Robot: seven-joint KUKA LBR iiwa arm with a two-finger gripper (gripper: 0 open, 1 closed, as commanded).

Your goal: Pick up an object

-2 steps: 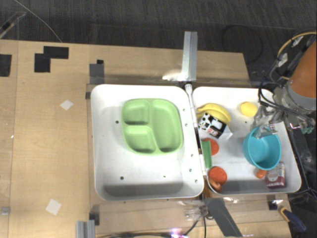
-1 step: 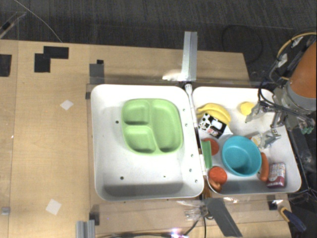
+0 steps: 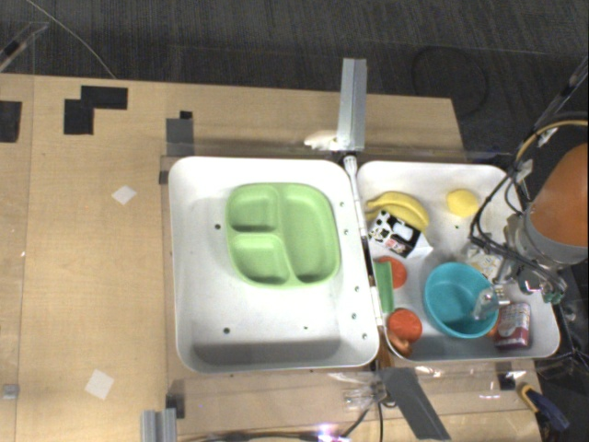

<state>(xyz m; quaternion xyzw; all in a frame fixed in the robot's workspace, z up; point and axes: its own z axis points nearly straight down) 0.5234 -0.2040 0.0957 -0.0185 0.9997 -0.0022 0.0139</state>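
Note:
My gripper [image 3: 488, 304] hangs low in the right bin [image 3: 433, 175], over the right rim of a teal bowl [image 3: 453, 297]. The grey arm with its orange band [image 3: 563, 203] comes in from the right above it. Just right of the gripper lies a pink and purple can [image 3: 513, 326]. A banana [image 3: 401, 206] and a yellow lemon [image 3: 463, 201] lie at the back of this bin. A black and white box [image 3: 394, 235] sits beside the banana. Near the divider are a red and green item [image 3: 386, 279] and an orange tomato [image 3: 404, 323].
The left bin [image 3: 198, 274] holds a green divided plate [image 3: 281, 233]. A metal post [image 3: 352, 104] stands at the back between the bins. Black cables [image 3: 497, 210] loop from the wrist over the right bin's back right corner. Wooden bench lies to the left.

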